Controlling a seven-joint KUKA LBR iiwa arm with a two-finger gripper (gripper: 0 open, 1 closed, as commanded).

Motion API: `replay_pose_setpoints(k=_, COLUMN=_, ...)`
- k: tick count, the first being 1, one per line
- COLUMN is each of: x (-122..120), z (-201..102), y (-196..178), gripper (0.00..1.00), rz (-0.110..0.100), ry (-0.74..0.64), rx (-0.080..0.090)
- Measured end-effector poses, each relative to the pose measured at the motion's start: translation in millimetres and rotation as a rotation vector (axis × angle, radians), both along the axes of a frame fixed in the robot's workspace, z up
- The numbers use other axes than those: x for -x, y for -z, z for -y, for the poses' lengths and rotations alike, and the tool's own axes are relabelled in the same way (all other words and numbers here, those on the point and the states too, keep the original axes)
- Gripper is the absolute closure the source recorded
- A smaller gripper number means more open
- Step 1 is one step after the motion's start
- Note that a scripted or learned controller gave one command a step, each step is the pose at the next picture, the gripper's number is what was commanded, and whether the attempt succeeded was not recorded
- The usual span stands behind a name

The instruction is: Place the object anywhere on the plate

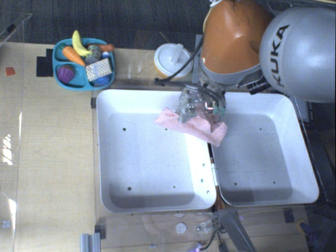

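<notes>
Your arm (262, 41), grey with its orange band, reaches in from the right and hangs over the far edge where the two white bins meet. The left bin (131, 193) and the right bin (273, 188) sit side by side on the tabletop (47, 156). Below the wrist, the pincer (202, 106) is low over a pink cloth (197, 126), which drapes across the shared rim, mostly on the left bin's side with one corner over the right. The cloth bunches up toward the pincer, but you cannot tell from here whether the pincer is spread or pinching it.

As for progress, I judge the placing not done: the cloth lies on the bins' edge, not on any plate. The only dish is the blue compartment plate (79, 80) at far left, well apart, already carrying toy food: a banana (79, 43), a carrot (72, 55) and other small pieces. A white lidded cup (169, 59) stands behind the bins.
</notes>
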State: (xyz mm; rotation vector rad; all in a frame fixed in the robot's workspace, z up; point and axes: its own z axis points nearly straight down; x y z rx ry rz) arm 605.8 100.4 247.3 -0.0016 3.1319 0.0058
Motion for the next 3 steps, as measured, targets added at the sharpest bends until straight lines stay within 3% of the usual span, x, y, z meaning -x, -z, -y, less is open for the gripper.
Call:
replay_pose_setpoints(k=2, x=57.8, z=-77.8, y=21.1, gripper=1.00, rz=-0.003, ry=-0.005, rx=0.000)
replay_pose_setpoints(k=3, x=57.7, z=-77.6, y=21.0, gripper=0.00, rz=-0.003, ry=-0.005, rx=0.000)
